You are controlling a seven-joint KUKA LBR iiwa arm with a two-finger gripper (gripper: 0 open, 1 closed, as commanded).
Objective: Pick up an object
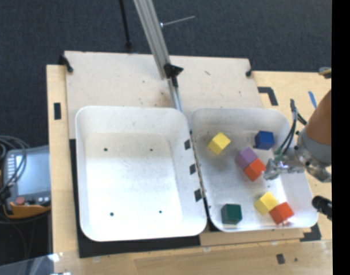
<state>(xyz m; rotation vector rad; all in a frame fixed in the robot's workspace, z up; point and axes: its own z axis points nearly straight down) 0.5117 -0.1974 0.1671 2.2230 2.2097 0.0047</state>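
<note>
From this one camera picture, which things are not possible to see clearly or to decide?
- Gripper: in the camera view it is small and blurred, so its fingers cannot be judged, nor whether it touches the orange block.
- Arm: cut off by the right side of the view.
- Purple block: partly covered by the orange block in front of it.
- Grey box at the left: its screen is too small to read.
</note>
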